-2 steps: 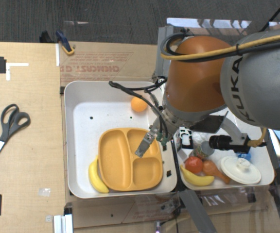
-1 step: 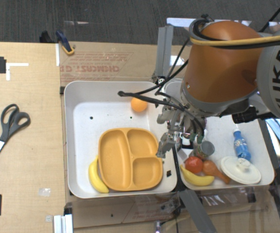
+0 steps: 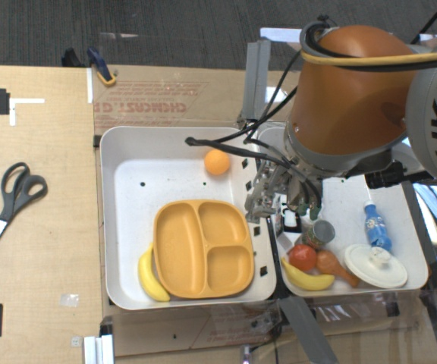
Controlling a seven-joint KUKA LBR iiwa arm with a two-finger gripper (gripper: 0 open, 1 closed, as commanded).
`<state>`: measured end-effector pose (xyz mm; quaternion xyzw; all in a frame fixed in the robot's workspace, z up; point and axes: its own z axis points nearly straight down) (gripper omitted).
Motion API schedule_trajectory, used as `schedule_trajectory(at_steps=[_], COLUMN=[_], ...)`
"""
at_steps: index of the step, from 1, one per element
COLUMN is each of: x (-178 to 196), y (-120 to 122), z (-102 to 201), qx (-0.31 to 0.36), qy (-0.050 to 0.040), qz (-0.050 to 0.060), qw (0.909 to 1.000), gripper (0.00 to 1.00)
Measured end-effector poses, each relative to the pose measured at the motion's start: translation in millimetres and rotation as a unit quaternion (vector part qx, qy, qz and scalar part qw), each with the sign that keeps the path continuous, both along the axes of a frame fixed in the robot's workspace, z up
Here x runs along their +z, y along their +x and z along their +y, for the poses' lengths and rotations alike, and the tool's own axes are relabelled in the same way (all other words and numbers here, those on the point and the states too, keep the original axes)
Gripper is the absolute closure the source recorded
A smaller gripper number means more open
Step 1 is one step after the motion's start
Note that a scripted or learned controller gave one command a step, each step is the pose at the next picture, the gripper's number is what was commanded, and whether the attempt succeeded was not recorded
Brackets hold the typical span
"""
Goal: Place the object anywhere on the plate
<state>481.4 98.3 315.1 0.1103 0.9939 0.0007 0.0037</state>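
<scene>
A yellow divided plate [image 3: 203,247] lies in the left bin [image 3: 120,203]. An orange ball [image 3: 217,162] rests on the bin floor just beyond the plate. A banana [image 3: 149,277] pokes out from under the plate's left edge. My gripper [image 3: 270,200] hangs over the wall between the two bins, just right of the plate's far right corner, under the arm's large orange band. Nothing shows between it and the plate, and cables blur its outline.
The right bin [image 3: 412,233] holds a second banana [image 3: 306,279], a red tomato [image 3: 303,257], an orange piece [image 3: 334,265], a white lid [image 3: 375,265], a blue bottle [image 3: 376,227] and a small grey can [image 3: 322,231]. Scissors [image 3: 10,199] lie on the bench at left.
</scene>
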Motion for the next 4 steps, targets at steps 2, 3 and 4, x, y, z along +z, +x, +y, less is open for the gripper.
schedule_trajectory(at_steps=[2,3,4], x=[-143.2,-89.5,-89.6], y=[-3.5,1.5,1.5], z=[33.9,54.6,54.5], qx=[0.180,0.324,0.325], qy=[-0.0008,-0.0011,-0.0011], qz=[0.004,0.002,0.002], qw=[0.9836,0.9459,0.9458], gripper=[1.00,1.00,0.00])
